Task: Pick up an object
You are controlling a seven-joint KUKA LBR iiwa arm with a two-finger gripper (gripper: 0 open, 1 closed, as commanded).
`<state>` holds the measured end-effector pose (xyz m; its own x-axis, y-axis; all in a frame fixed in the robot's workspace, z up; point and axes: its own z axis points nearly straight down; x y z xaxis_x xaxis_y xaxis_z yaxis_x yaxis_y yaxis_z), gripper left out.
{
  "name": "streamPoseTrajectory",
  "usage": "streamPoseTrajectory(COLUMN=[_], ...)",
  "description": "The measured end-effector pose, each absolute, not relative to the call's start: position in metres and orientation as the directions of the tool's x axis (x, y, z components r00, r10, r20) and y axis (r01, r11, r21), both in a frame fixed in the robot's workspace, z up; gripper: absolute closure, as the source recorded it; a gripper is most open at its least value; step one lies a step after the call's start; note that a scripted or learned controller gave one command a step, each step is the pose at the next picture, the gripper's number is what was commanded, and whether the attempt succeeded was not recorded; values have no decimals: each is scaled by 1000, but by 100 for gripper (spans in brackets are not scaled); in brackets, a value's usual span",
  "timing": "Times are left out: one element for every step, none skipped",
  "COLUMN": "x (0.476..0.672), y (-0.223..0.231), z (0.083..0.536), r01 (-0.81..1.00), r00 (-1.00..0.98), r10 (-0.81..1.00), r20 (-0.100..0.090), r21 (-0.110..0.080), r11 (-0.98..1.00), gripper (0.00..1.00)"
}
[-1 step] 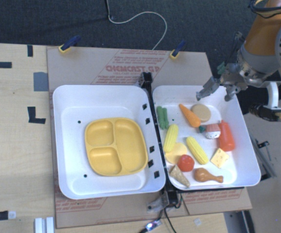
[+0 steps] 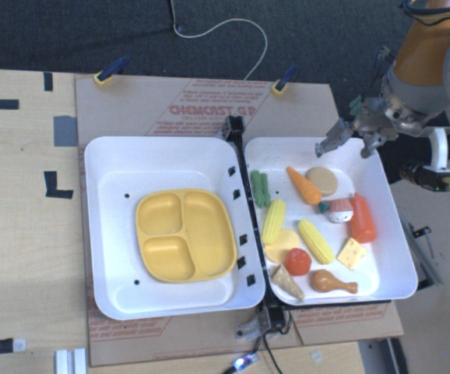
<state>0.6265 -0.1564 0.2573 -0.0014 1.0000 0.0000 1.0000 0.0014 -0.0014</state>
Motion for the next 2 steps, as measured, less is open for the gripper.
streamPoseTrajectory(x=[622,622], y=[-158,-155], z=[193,149], r01=[1000,1000], r00=[-1,-2], r10=[1000,1000], r20=[0,0], r21=[-8,-6], r11=[1,2], gripper=[0,0])
